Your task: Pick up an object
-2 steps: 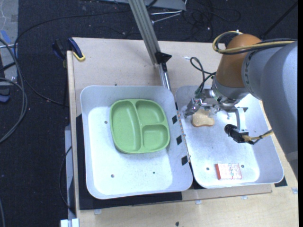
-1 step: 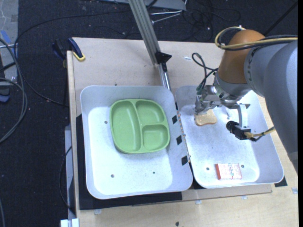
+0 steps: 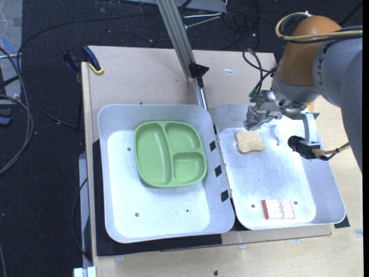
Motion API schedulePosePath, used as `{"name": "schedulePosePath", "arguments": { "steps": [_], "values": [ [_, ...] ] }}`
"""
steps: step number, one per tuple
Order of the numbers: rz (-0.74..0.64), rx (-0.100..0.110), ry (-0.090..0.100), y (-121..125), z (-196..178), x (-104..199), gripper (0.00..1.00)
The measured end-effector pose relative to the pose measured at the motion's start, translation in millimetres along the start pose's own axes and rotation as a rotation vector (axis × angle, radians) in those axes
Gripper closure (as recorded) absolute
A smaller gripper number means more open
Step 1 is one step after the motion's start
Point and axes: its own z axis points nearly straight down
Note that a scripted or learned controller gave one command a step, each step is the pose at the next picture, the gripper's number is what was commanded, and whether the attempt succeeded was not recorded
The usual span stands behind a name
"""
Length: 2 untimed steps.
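In the right bin (image 3: 323, 180), near its far left corner, the gripper (image 3: 253, 119) is hanging just above a tan toast slice (image 3: 249, 142), which is lying flat on the floor, apparently not gripped. Finger spread cannot be told. The approach step appears to be in hand; next, a descent onto the slice and a firm closing are being called for. A small red-and-white packet (image 3: 279, 209) is sitting near the front edge; a green tray (image 3: 170, 153) is occupying the left bin (image 3: 115, 212)
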Motion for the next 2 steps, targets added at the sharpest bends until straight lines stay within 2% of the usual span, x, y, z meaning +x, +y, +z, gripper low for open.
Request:
{"name": "schedulePosePath", "arguments": {
  "steps": [1,2],
  "values": [
    [-0.001,0.0,0.0,6,-44,0,1.0],
    [-0.001,0.003,0.001,7,-68,0,1.0]
  ]
}}
